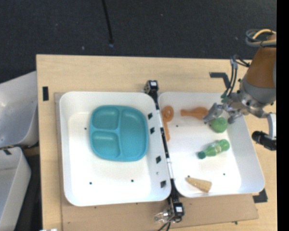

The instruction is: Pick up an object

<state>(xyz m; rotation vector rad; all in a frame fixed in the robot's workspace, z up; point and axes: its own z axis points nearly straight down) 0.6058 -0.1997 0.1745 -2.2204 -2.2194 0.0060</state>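
Note:
My gripper (pixel 223 116) is over the upper right part of the right bin (pixel 241 172), with its fingers spread and open. A round green object (pixel 219 125) lies just under the fingertips, touching or nearly touching them; I cannot tell whether it is between them. In the same bin lie a green bottle (pixel 215 148), an orange spoon-like piece (pixel 194 112), an orange ring-shaped piece (pixel 167 113) and a tan wedge (pixel 199 184).
The left bin (pixel 77 177) holds a teal divided plate (pixel 119 132). A ridge with black clips (pixel 162 143) separates the two bins. The arm's grey and orange wrist (pixel 260 76) rises at the right edge. White containers (pixel 9 124) stand left of the bench.

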